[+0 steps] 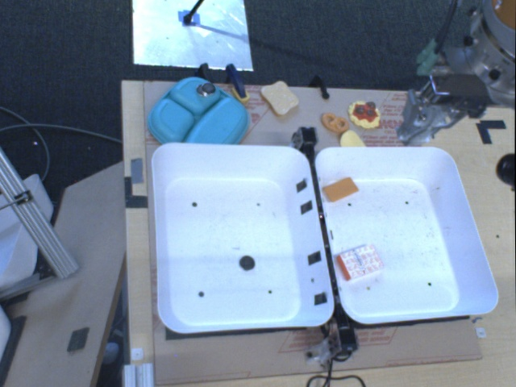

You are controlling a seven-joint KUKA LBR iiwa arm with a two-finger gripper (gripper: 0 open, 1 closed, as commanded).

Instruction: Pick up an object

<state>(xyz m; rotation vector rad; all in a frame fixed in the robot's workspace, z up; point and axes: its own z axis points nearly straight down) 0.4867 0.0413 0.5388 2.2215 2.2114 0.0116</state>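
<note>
The right bin (451,184) serves as the reference. Inside it, an orange flat block (339,189) lies near the upper left corner, close to the divider between the bins. A red-and-white patterned packet (358,262) lies toward the lower left area of the same bin, well apart from the block. The hand (421,122) hovers above the table (387,103) just beyond the bin's upper edge, outside the bin; whether it is apart or together cannot be told, and nothing is seen between its parts. Beyond the same edge lie a pretzel (334,122) and a small pizza (364,114). The left bin (185,168) contains a small dark disc (247,262).
</note>
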